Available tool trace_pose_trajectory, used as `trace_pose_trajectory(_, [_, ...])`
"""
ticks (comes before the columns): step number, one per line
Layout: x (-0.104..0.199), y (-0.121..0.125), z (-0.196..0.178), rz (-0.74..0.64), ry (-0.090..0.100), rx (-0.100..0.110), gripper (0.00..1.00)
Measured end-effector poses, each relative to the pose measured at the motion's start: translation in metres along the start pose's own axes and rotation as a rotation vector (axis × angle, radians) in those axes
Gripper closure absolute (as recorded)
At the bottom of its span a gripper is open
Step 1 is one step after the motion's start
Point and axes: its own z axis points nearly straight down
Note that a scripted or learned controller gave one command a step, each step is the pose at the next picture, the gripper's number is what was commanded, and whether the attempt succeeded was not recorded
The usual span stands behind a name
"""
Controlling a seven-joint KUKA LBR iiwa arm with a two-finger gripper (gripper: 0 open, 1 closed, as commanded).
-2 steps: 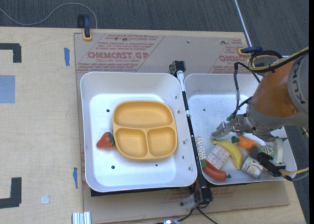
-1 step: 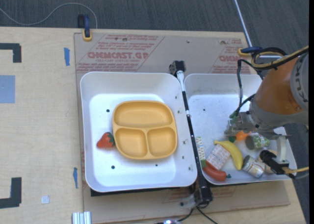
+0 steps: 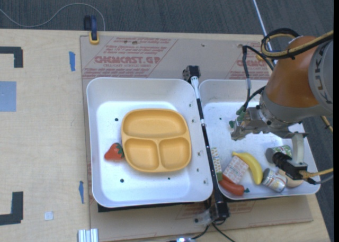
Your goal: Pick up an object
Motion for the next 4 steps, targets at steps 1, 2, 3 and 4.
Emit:
trace_pose_trajectory(1, [-0.001, 0.000, 0.000, 0.001, -0.001, 0.001, 0.00])
trace_pose_trajectory(2, [-0.046, 0.001, 0.091, 0.001, -0.001, 0.000, 0.00])
trace_pose_trajectory(3, [-0.046, 0.002, 0.081, 0.003, -0.002, -0.001, 1.00])
trace_pose_trajectory(4, [-0.046, 0.001, 0.081, 0.002, -0.002, -0.001, 0.00])
